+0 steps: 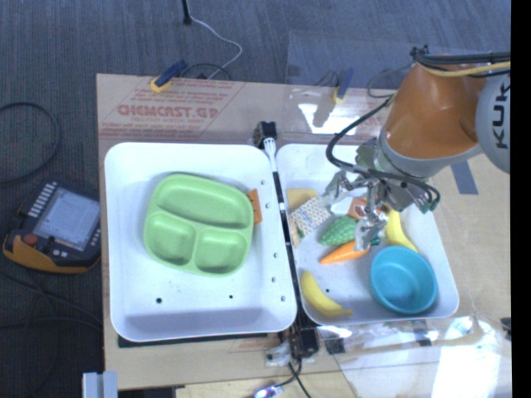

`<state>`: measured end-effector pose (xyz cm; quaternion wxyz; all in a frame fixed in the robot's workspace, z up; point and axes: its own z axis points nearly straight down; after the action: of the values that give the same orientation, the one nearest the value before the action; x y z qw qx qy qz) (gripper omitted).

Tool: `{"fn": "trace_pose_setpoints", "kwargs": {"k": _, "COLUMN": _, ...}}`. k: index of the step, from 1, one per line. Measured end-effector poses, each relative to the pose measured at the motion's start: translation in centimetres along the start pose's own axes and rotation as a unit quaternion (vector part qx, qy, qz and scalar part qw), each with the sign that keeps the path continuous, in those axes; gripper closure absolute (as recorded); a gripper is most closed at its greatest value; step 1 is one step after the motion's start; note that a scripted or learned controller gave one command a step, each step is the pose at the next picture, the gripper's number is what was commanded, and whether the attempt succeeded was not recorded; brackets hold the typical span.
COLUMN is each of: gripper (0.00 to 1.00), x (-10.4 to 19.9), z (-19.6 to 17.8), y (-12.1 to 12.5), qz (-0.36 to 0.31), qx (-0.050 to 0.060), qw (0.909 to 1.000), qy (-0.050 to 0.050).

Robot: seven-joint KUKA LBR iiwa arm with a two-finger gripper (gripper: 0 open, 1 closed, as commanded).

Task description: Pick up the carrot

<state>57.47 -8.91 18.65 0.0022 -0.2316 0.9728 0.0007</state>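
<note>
Orange carrot (pixel 343 254) lies nearly left-right, green top toward the gripper (pixel 366 232).

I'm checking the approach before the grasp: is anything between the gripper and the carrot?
Nothing visible. The gripper hangs right over the carrot in the right bin. A green toy and the blue bowl lie alongside.
</note>
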Motion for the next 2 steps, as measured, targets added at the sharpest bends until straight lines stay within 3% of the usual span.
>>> {"fn": "trace_pose_setpoints", "kwargs": {"k": 1, "gripper": 0.0, "x": 8.1, "z": 7.4, "y": 1.8, "qz": 0.044, "qx": -0.003, "qw": 0.999, "qy": 0.006}}
{"fn": "trace_pose_setpoints", "kwargs": {"k": 2, "gripper": 0.0, "x": 4.5, "z": 9.6, "y": -1.5, "qz": 0.149, "qx": 0.001, "qw": 0.9888, "qy": -0.002}}
